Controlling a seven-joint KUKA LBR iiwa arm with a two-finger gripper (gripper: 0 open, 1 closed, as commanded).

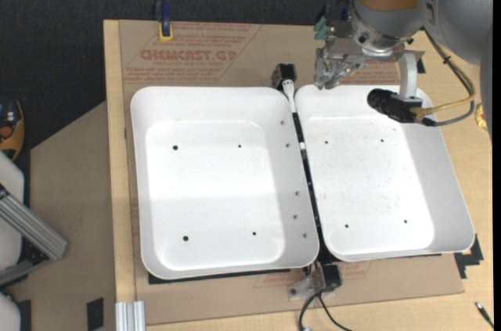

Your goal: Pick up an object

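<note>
Risking an empty grab.
Right bin (376,196) lying near; object's spot I cannot tell, maybe hiding under the end effector (333,77), hovering over the far rim. Spread or pressed: cannot tell. Likely clipping rim, closing on nothing.

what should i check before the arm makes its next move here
1. Gripper position: ok, above the far rim of the right bin, near the seam between the bins.
2. Target to pick: not ok, the left bin and right bin floors show bare white with small dark dots.
3. Gripper load: cannot tell.
4. Bins seated: ok, side by side, flat on the board.
5. Blue clamp: ok, at the board's far edge, apart from the bins.
</note>
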